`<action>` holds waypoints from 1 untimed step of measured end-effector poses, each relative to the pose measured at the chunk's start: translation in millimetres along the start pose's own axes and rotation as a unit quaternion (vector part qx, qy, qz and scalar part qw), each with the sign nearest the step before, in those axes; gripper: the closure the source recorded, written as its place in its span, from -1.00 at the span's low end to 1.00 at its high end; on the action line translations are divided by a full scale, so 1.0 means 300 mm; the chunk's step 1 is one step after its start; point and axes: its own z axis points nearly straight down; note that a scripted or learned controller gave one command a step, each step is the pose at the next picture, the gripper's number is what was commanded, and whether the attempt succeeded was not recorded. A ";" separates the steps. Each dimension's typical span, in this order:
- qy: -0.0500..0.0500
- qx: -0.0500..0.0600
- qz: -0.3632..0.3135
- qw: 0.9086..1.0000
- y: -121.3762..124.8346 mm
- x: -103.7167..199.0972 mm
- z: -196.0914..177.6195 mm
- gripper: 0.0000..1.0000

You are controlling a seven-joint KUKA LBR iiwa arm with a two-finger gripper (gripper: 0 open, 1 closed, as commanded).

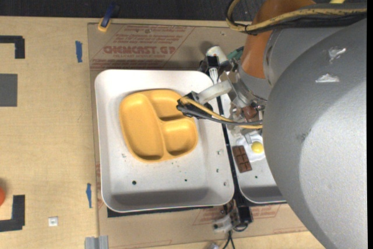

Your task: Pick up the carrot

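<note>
My grey arm (315, 125) with its orange band (268, 26) reaches in from the right and covers most of the right bin (256, 192). The gripper (224, 84) hangs over the divide between the two bins, near their far edge, above the left bin's right rim. A yellow and black cable (201, 112) runs from the wrist across that rim. Much of the right bin's floor is hidden under the arm.
A yellow divided plate (157, 124) lies in the left bin (116, 172), just left of the gripper. In the right bin's visible strip lie a brown chocolate bar (242, 158) and a small yellow and white item (255, 146). Brown cardboard (46, 125) surrounds the bins.
</note>
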 end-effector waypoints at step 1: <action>0.001 -0.001 0.038 0.999 -0.134 -0.108 0.164 1.00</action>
